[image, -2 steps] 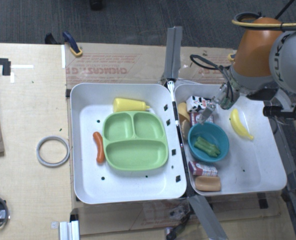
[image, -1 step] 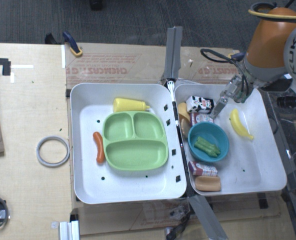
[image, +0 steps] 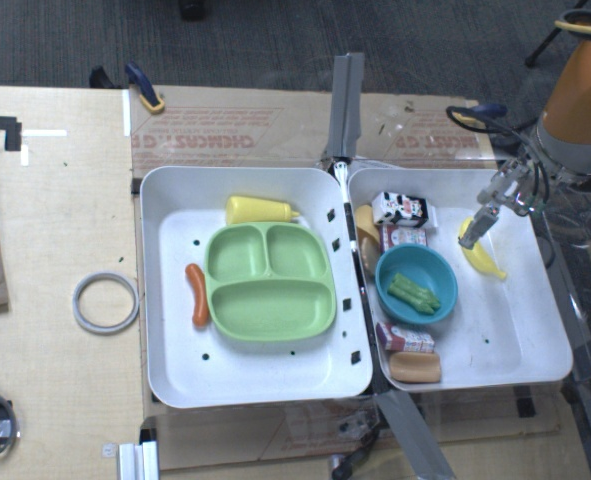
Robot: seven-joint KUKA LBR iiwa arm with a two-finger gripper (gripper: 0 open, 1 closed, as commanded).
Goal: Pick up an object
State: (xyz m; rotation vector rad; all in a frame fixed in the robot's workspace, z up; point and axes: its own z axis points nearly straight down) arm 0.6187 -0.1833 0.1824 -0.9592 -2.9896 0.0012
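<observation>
My gripper [image: 478, 226] reaches in from the right and hangs over the back right part of the right bin [image: 535, 338]. Its tip sits right at the upper end of a yellow banana [image: 485, 258] that lies on the bin floor. I cannot tell whether it touches the banana. To the left of the banana stands a blue bowl [image: 403, 273] with green beans [image: 413, 292] in it. A black and white carton [image: 400, 208] lies at the back of this bin.
The right bin also holds a pink packet [image: 407, 236], a red packet [image: 407, 341], a bread roll [image: 415, 368] and a tan piece [image: 366, 230]. A green divided plate [image: 270, 280], a yellow bottle [image: 258, 209] and an orange sausage [image: 198, 294] lie in the left bin [image: 175, 368]. A grey ring [image: 106, 301] lies on the bench.
</observation>
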